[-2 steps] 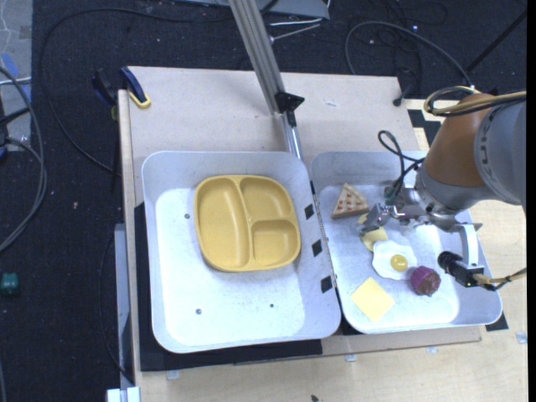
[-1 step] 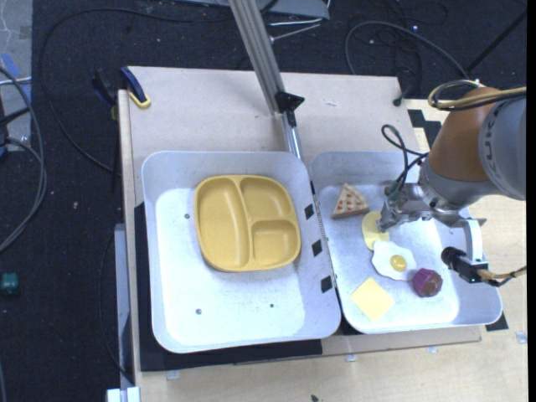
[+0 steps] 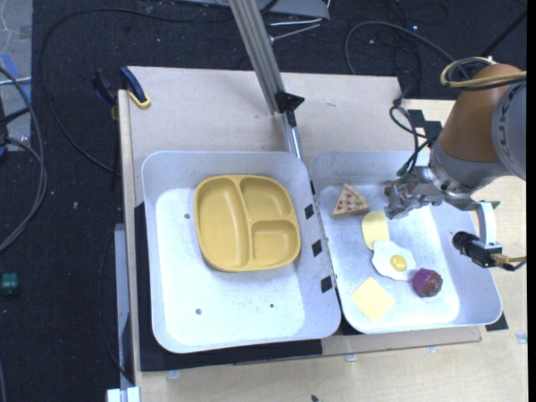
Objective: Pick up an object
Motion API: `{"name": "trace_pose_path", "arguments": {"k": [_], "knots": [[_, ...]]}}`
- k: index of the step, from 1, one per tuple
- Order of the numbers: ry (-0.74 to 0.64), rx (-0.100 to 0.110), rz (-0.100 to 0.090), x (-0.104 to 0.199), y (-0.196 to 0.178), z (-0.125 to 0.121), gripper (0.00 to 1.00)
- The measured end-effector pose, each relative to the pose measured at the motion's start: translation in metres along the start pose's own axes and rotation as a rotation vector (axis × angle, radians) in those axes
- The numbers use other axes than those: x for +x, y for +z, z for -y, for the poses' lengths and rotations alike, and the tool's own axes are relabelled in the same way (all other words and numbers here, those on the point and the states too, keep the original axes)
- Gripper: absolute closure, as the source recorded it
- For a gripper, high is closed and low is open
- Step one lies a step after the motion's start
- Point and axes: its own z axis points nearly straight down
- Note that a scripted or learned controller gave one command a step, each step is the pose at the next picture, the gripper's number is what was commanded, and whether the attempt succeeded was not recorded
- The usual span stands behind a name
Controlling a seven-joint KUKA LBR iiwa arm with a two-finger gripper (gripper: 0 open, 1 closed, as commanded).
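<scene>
Approach step | gripper hovers in right bin beside pizza slice, nothing between its fingers | jaw state: you cannot tell | next: you lower onto slice.

Yellow three-compartment plate in the left white bin; blue-and-yellow clamp at the bench's far-left corner.

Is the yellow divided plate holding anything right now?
Empty: the yellow divided plate lies in the left bin, and all three compartments show bare yellow.
</scene>
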Motion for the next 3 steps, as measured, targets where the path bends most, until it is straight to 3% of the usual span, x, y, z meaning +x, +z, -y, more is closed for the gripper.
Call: {"name": "trace_pose_path", "arguments": {"k": [1,2,3], "knots": [[-0.001,-0.002,0.001,0.002,-0.064,-0.003,1.0],[0.0,0.004,-0.001,0.002,-0.062,-0.004,1.0],[-0.004,0.007,-0.003,0.054,-0.054,-0.001,1.0]]}}
